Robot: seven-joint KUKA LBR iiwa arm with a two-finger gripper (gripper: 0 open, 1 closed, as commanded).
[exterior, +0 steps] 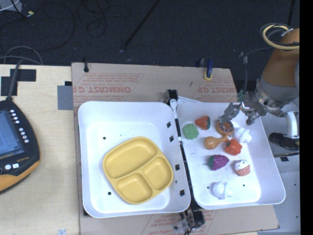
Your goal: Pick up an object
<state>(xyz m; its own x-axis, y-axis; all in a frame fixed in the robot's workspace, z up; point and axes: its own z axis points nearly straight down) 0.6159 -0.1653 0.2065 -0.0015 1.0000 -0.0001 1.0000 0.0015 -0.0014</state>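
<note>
Though nothing is lifted yet, right bin [274,190] is full of candidates: nearest, white lump [220,189], then cupcake toy [241,167], purple grape toy [218,161], red pepper toy [233,146], orange pear-shaped toy [214,142], green ball [190,131], strawberry toy [202,122]. Left bin [93,131] holds yellow divided tray [138,169]. Farther back, end effector [234,115] hovers over brown round toy [225,127], fingers look spread, nothing between them. Judgement: grasp and lift both remain. Teach pendant [12,141] on desk [44,87].
</note>
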